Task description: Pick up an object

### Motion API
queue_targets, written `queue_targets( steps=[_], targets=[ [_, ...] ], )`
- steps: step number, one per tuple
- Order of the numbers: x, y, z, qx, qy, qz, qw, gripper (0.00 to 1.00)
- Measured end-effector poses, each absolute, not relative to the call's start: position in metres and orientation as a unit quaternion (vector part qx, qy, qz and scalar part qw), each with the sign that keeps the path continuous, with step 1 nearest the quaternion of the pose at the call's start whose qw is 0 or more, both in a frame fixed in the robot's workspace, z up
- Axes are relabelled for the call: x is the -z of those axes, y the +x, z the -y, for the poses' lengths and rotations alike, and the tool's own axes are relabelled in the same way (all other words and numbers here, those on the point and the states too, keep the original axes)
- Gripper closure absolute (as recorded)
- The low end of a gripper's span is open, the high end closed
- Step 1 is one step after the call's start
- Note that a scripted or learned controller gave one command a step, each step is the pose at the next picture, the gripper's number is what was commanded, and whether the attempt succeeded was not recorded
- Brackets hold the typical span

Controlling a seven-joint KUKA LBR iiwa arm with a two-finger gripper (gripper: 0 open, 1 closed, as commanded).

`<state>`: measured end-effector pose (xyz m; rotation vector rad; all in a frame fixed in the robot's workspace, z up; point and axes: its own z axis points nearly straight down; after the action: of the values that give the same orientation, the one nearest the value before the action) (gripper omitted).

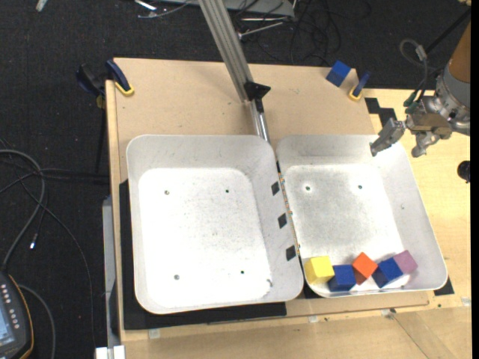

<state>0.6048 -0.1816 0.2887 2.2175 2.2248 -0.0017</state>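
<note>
Two-finger gripper (pixel 400 140), fingers spread and empty, above right white bin's (pixel 419 208) far-right corner; small coloured blocks — yellow (pixel 319 267), blue (pixel 343 276), orange (pixel 364 265), dark blue (pixel 388 271), purple (pixel 405 261) — cluster along near edge.

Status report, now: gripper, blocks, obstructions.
Gripper open, above right bin's far right corner, holding nothing. Five blocks clustered along right bin's near edge. Nothing between them.

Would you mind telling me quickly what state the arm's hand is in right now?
Hand: open, holding nothing, above the right bin's far right corner.
</note>
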Motion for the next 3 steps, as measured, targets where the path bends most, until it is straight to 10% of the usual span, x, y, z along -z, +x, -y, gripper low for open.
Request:
queue_targets(
  steps=[1, 2, 3],
  targets=[
    [-0.206, 0.577, 0.132, 0.0019, 0.705, -0.709, -0.005, 0.0],
    [-0.175, 0.635, 0.17, 0.0001, 0.707, -0.707, 0.002, 0.0],
    [-0.188, 0.635, 0.169, -0.0008, 0.706, -0.708, 0.003, 1.0]
  ],
)
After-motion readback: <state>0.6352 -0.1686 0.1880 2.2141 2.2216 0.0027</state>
